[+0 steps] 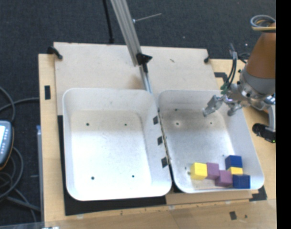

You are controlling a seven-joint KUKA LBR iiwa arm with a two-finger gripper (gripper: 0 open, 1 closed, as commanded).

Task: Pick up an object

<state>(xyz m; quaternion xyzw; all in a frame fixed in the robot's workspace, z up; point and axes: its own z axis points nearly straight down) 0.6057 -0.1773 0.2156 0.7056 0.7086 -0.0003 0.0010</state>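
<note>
Gripper (223, 105) sits over the far right part of the right bin (183, 99), fingers spread apart, nothing between them. Blocks (yellow (199, 170), purple (218, 173), blue (236, 171)) are clustered in that bin's near right corner, well apart from the gripper. Left bin (69, 104) alongside.

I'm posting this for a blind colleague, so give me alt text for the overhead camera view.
A grey robot arm with an orange band reaches in from the right, its gripper over the far edge of the right white bin. A cluster of yellow, purple and blue blocks sits in that bin's near right corner. The left white bin lies beside it.
</note>
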